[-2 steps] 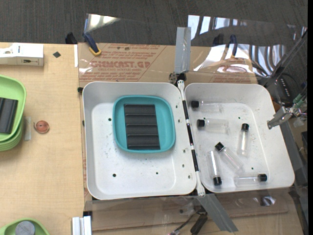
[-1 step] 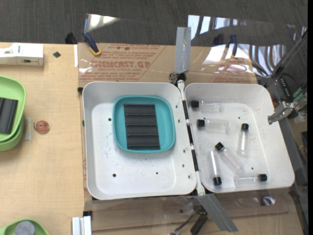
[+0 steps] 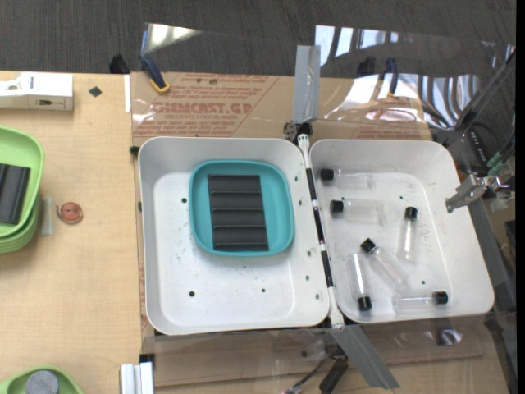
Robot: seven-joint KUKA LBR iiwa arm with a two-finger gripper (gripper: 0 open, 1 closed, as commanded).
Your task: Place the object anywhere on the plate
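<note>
Gripper (image 3: 461,199) hangs at the right bin's (image 3: 385,153) right rim, holding nothing visible; whether it is released or clenched, I cannot tell. Clear black-capped vials lie scattered to its left. The nearest vial (image 3: 408,230) sits just leftward and slightly lower, its long axis running near-to-far. The teal plate (image 3: 201,220) lies farther left, in the left bin (image 3: 164,245).

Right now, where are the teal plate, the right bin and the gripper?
Teal plate (image 3: 201,220): camera view, its left rim.
Right bin (image 3: 385,149): camera view, its far wall.
Gripper (image 3: 453,205): camera view, its fingertips.
</note>
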